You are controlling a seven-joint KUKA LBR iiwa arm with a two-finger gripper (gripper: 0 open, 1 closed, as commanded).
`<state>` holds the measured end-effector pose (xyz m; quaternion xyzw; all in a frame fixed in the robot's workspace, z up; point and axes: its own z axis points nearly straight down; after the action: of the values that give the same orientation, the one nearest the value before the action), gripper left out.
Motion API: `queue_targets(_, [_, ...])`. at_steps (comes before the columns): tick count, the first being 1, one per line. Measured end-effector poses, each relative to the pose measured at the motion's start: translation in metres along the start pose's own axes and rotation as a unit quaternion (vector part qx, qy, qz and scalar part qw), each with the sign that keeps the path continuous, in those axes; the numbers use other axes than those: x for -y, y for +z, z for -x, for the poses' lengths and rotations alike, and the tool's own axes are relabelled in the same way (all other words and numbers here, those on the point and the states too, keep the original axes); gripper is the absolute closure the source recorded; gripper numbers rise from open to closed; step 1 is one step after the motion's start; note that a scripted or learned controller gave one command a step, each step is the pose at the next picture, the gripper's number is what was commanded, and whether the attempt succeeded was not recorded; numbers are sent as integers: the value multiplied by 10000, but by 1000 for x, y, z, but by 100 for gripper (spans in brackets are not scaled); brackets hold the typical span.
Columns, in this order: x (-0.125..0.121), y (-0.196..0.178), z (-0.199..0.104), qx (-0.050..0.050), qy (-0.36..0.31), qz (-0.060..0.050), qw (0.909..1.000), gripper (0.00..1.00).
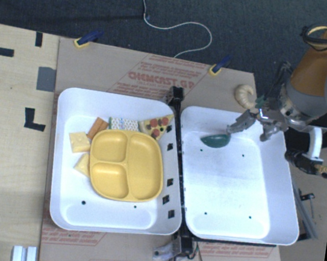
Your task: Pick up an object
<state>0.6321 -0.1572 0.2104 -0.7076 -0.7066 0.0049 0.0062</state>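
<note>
A small teal object (215,141) lies on the floor of the right bin (232,198), near its far-left corner. My gripper (248,133) hangs over the bin's far edge and is open. Its left finger (237,124) points down toward the teal object, with the tip right beside the object's right end. The right finger (267,133) stands well apart from it. Nothing sits between the fingers. The arm's orange band (320,59) shows at the upper right.
The left bin (67,143) holds a yellow divided plate (126,165), with several small toy food pieces along the plate's left and far sides. A beige lump (245,95) rests on the cardboard behind the right bin. A black divider (174,159) runs between the bins.
</note>
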Motion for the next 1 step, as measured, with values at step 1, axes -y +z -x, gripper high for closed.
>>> queue_targets(1, [-3, -9, 0, 11, -13, 70, 10000, 0])
